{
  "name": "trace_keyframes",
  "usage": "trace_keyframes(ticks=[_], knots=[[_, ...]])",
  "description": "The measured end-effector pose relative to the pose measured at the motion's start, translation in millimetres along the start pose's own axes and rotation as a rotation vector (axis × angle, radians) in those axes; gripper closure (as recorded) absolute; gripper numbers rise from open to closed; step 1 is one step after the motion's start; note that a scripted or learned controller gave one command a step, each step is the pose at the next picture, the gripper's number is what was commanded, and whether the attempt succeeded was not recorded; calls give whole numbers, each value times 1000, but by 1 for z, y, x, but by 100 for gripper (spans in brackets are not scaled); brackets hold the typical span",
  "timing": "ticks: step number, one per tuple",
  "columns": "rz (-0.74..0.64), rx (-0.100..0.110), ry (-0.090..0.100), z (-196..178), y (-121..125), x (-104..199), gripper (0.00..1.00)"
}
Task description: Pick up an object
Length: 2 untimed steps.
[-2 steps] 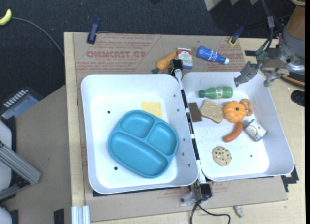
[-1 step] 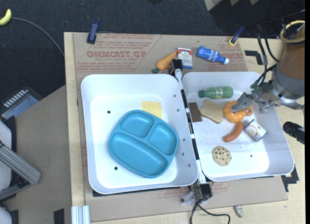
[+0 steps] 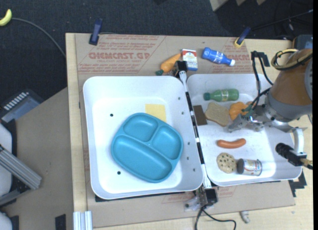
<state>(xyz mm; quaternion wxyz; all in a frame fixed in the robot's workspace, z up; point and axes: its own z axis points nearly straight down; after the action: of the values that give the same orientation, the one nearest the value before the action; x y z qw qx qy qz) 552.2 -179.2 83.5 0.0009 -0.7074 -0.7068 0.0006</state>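
The right bin (image 3: 278, 174) holds a green bottle (image 3: 222, 95), a brown bread slice (image 3: 216, 113), an orange piece (image 3: 237, 109), a red sausage (image 3: 231, 143), a cookie (image 3: 226, 162) and a small can (image 3: 249, 167). My gripper (image 3: 242, 123) is low in this bin, just right of the bread slice and directly below the orange piece, above the sausage. The arm's grey and orange body hides the bin's right part. Nothing is clearly held.
In the left bin (image 3: 99, 105) lie a blue divided plate (image 3: 146, 146) and a yellow cheese slice (image 3: 156, 110). Behind the bins on the bench sit a carrot (image 3: 170, 63), a small carton (image 3: 189, 59) and a blue bottle (image 3: 217, 56). Cables hang at the right.
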Motion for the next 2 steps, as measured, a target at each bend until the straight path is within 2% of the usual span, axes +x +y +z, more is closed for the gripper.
trace_keyframes(ticks=[1,2], knots=[[-2,-4,-1,-2,50,8,0],[-2,-6,-2,-12,50,8,100]])
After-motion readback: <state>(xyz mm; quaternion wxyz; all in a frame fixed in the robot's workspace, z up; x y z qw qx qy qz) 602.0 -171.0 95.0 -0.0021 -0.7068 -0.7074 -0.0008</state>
